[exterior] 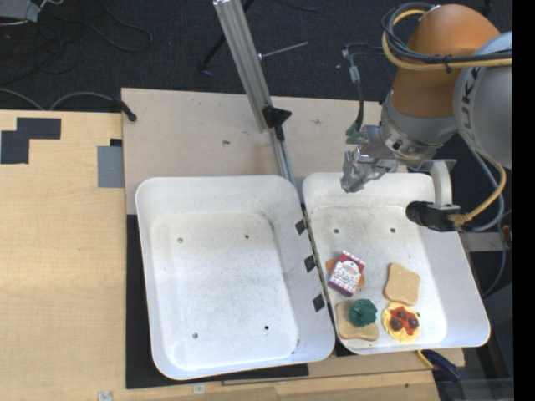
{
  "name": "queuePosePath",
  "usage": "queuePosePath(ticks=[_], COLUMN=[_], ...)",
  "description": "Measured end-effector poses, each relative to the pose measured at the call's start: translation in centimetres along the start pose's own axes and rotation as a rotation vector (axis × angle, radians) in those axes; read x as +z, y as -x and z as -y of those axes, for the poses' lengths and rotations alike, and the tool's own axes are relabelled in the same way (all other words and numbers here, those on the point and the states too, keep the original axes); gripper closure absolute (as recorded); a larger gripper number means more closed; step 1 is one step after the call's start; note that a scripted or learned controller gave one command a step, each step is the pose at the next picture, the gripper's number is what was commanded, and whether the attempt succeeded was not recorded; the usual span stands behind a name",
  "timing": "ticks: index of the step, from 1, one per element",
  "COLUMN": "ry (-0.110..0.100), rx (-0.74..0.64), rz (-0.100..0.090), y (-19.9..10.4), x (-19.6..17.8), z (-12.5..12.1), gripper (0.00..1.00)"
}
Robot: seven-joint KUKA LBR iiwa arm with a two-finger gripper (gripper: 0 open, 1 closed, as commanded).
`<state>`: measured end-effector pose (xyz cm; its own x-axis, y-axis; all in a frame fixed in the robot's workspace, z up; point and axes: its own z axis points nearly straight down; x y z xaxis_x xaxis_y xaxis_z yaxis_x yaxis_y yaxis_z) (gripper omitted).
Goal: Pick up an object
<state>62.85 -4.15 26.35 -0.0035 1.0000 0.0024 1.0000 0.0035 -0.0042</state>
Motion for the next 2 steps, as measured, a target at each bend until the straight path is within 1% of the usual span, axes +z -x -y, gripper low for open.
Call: queuePosePath(ticks=[1, 2], ry=[-0.001, 0.001], rx=[0.0, 0.0], rz=[0.001, 0.001], y=[-4.7, -10.3], x=[1.2, 1.4], z=[0.3, 0.2], gripper=[1.0, 1.0])
